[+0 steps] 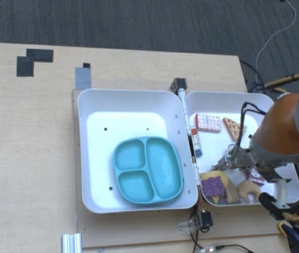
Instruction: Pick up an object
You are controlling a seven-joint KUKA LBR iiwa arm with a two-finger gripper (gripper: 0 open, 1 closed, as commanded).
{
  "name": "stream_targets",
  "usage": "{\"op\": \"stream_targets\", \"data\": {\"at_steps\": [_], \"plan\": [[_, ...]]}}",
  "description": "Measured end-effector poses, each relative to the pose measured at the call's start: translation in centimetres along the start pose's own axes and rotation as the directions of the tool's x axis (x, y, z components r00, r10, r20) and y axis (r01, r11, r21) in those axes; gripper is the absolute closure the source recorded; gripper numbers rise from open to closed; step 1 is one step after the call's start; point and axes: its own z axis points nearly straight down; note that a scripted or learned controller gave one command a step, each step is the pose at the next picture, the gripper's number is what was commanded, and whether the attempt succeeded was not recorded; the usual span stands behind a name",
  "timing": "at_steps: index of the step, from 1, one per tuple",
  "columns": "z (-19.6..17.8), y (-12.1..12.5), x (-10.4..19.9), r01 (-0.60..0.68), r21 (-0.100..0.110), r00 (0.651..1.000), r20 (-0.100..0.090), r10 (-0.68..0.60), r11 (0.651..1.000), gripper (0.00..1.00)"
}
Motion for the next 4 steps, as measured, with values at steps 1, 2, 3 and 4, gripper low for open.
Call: {"op": "stream_targets", "data": {"at_steps": [1, 2, 3, 4], "plan": [[-1.2, 0.3, 0.0, 0.001, -0.008, 1.0, 0.001, -0.001, 1.0, 1.0], [-1.2, 0.3, 0.0, 0.0, -0.008, 1.0, 0.002, 0.0, 1.0, 0.0], [-2.2, 0.5, 0.0, 0.002, -0.011, 1.0, 0.001, -0.002, 1.0, 1.0], [-2.2, 0.4, 0.0, 0.002, -0.011, 1.0, 0.001, -0.002, 1.0, 0.0]]}}
